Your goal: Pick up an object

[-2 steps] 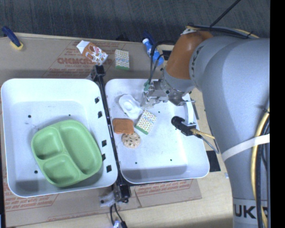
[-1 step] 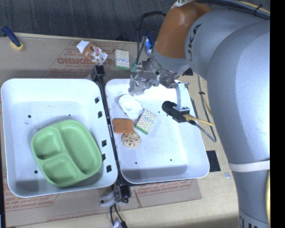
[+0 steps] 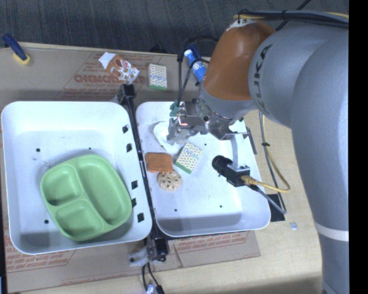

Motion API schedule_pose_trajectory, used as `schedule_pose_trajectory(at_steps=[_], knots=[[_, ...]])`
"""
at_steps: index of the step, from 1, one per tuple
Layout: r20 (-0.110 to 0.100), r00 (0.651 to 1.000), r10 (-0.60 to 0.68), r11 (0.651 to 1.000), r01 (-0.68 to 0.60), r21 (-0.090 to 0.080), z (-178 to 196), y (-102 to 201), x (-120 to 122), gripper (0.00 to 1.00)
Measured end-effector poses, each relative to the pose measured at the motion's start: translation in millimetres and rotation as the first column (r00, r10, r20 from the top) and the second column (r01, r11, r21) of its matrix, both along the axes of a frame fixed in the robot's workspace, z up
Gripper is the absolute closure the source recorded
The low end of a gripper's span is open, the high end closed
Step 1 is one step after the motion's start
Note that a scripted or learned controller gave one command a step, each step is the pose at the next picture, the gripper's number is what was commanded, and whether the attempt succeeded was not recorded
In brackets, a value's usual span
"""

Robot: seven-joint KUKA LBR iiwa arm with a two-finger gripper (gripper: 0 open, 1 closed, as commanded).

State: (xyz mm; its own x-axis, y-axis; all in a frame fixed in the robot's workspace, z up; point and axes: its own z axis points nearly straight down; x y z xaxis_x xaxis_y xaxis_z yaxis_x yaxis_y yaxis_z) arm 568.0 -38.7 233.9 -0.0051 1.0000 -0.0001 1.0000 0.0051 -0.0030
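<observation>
Jaws of the gripper (image 3: 183, 122) hang low over the far part of the right bin (image 3: 248, 216), above a white object (image 3: 162, 133); whether they are open or closed I cannot tell. Just nearer lie a patterned packet (image 3: 189, 157), brown bread (image 3: 159, 162) and a cookie (image 3: 169, 180), close together, likely candidates for picking.

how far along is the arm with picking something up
Done: the gripper has reached into the right bin, above the white item. In hand: nothing visibly held. Left: grasp and lift; the brown bread slice, cookie and green-patterned packet lie on the bin floor.
</observation>
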Motion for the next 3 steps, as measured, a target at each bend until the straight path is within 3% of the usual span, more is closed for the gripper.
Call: schedule_pose_trajectory(at_steps=[1,2,3], knots=[[0.0,1.0,0.0,1.0,0.0,0.0,0,0,0,0.0],[0.002,1.0,0.002,1.0,-0.002,0.001,36,24,-4,0.0],[0.001,1.0,0.003,1.0,-0.003,-0.001,20,22,25,0.0]])
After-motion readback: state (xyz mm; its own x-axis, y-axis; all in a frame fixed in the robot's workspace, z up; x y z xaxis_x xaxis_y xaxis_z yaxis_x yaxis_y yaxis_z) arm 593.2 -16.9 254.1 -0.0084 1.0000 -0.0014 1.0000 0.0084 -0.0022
